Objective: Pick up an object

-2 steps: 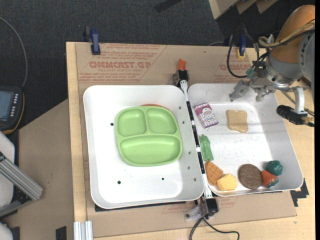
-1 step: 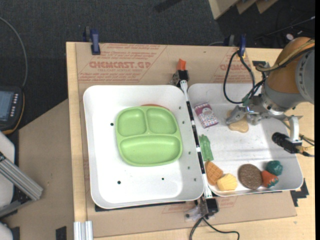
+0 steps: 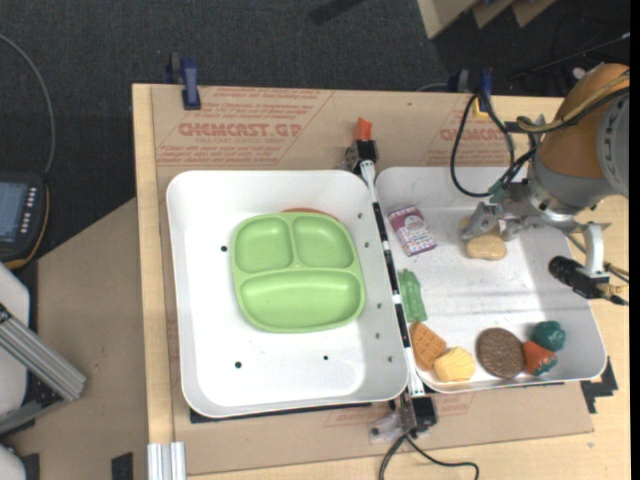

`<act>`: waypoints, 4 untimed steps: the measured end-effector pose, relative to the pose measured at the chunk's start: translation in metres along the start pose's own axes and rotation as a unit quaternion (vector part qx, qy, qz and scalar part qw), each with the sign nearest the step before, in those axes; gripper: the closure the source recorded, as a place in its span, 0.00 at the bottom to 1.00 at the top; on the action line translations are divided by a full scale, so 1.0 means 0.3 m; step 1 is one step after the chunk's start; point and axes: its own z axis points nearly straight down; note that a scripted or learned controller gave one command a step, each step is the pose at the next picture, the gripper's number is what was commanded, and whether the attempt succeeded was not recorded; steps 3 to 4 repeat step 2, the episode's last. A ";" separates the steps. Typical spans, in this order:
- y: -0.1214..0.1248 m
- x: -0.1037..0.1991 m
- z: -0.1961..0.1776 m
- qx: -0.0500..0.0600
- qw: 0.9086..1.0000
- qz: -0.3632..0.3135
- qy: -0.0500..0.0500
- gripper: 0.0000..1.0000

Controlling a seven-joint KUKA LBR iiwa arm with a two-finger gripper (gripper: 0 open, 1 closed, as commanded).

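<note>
Camera view has the gripper (image 3: 489, 226) parked low in the right bin (image 3: 455, 188), right over a tan bread-like piece (image 3: 487, 248), probably lining up a grab, though I can't tell how its jaws stand.

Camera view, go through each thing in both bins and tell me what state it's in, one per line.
Green divided plate: upright, flat in the left bin, compartments bare.
Pink packet: lying flat, right bin.
Tan bread-like piece: lying directly under the tool, not lifted.
Green wrapper: lying along the bin's left wall.
Waffle piece: flat, touching the yellow piece.
Brown round cookie: lying flat.
Strawberry-like toy: on its side, front right corner.
</note>
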 end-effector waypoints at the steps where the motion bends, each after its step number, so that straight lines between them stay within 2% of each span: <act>1: 0.132 0.192 0.043 0.016 1.000 -0.001 0.000 1.00; 2: 0.051 0.445 -0.321 -0.003 1.000 -0.004 0.002 1.00; 4: 0.051 0.445 -0.321 -0.003 1.000 -0.004 0.002 1.00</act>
